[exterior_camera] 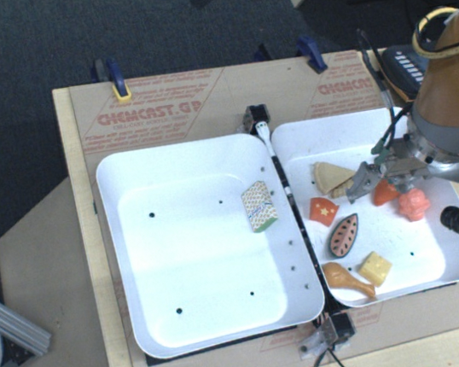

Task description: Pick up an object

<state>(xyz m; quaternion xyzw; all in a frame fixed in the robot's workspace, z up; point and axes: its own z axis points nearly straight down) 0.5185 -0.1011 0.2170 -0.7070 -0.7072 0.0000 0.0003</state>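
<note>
My gripper [381, 186] hangs over the middle of the right bin [450, 268], open, its fingers spread apart. A small red piece [385, 193] lies in the bin between and under the fingertips; I cannot tell whether they touch it. A pink lump [415, 204] sits just right of it. To the left lie a tan wedge [332, 177] and an orange-red piece [323, 210]. Nearer the front are a dark speckled oval [344, 236], a tan drumstick-shaped toy [347, 279] and a yellow cube [375, 267].
The left bin [134, 236] holds a patterned green-and-white block [259, 206] near its right wall. The ridge between the bins [290, 212] runs just left of the orange-red piece. The arm's grey body [452, 113] overhangs the right bin's right side.
</note>
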